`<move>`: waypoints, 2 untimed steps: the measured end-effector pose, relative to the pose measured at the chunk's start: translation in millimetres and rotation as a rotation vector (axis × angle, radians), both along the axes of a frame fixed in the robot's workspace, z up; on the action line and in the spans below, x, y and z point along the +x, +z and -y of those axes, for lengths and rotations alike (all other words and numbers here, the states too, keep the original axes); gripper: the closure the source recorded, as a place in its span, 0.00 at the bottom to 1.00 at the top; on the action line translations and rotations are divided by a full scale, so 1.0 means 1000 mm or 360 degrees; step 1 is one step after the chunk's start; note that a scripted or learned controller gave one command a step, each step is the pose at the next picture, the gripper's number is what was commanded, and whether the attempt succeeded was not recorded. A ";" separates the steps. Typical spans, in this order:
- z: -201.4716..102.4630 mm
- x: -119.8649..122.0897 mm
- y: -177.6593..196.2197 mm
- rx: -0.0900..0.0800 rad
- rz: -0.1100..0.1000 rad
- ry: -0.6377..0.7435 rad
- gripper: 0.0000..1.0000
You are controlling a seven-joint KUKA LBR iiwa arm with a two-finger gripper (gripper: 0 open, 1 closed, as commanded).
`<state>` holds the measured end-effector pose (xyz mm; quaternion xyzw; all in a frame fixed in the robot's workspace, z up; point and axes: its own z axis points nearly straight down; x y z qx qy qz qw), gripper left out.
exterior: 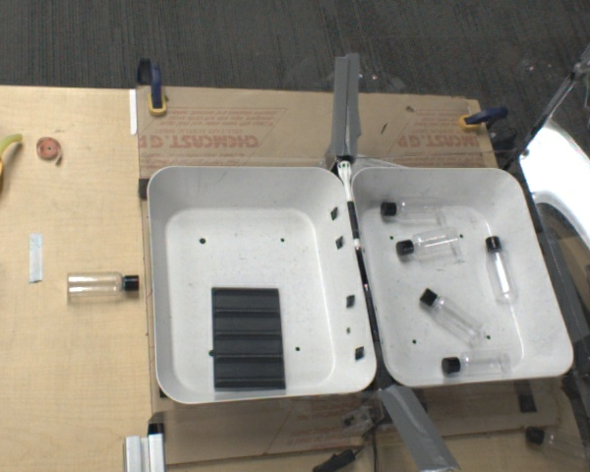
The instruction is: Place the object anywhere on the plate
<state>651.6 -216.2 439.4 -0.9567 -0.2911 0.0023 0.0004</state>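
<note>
Five vials (450, 315) in right bin (472, 172); ribbed plate (247, 339) (dark) in left bin (236, 172).

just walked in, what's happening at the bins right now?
Nothing is being handled at this moment. Five clear plastic vials with black caps lie scattered in the right white bin. The left white bin holds a black ribbed rectangular plate, with nothing on it yet. One more clear black-capped vial lies on the wooden bench to the left of the bins.
</note>
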 end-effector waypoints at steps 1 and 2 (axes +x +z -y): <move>0.006 -0.004 -0.001 0.0000 -0.0002 -0.0225 0.00; 0.006 -0.003 0.000 0.0000 0.0001 -0.0434 0.00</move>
